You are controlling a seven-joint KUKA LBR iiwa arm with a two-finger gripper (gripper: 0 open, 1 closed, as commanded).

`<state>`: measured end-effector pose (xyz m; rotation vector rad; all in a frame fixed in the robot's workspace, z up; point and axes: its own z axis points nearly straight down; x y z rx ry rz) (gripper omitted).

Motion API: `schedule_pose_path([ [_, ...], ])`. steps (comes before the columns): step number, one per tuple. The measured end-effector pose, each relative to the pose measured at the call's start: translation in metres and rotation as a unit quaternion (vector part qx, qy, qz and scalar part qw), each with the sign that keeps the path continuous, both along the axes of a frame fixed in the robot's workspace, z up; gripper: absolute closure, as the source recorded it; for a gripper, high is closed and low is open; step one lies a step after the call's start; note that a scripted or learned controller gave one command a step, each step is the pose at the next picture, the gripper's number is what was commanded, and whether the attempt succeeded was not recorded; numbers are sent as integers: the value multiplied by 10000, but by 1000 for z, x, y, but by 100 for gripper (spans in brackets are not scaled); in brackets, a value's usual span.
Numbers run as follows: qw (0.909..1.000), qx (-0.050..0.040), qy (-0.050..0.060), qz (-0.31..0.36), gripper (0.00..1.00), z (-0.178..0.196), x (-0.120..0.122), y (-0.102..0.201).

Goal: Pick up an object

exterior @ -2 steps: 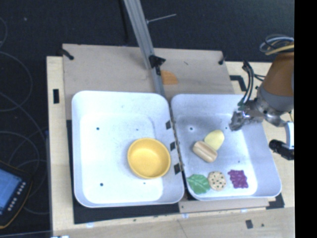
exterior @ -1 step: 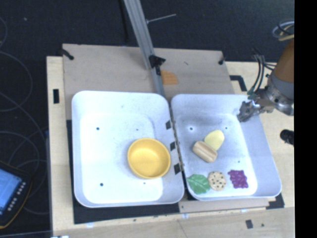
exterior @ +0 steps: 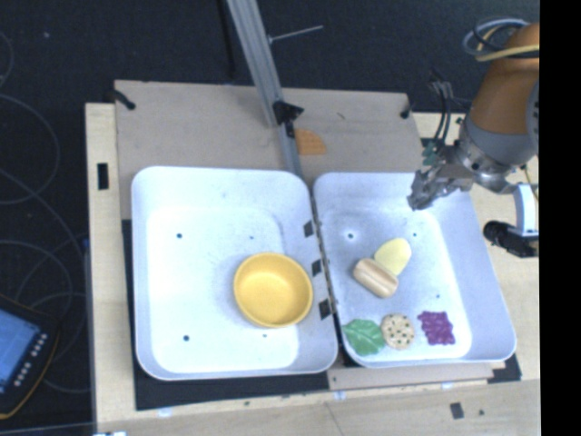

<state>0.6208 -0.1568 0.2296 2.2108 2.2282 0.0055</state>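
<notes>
Hovering over the far right corner of the right bin [exterior: 472,271], the end effector [exterior: 423,195] carries nothing, and I cannot tell how it is set. This looks like the approach step: the candidates, a bread roll [exterior: 375,277] touching a yellow piece [exterior: 394,254], lie nearer the bin's middle. Next it must travel over one and descend.

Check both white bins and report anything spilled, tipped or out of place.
Nothing stands out. The round yellow bowl sits upright in the left white bin; the toy foods lie loose in the right white bin, none spilled over a rim.
</notes>
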Motion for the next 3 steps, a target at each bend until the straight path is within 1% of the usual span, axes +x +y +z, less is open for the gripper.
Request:
schedule_pose_path([
  [1, 10000, 2, 21, -4, 100, -7, 11, 55],
  [2, 10000, 5, 4, 1, 100, 8, 23, 108],
  [3, 10000, 5, 6, -2, 100, 18, 37, 155],
])
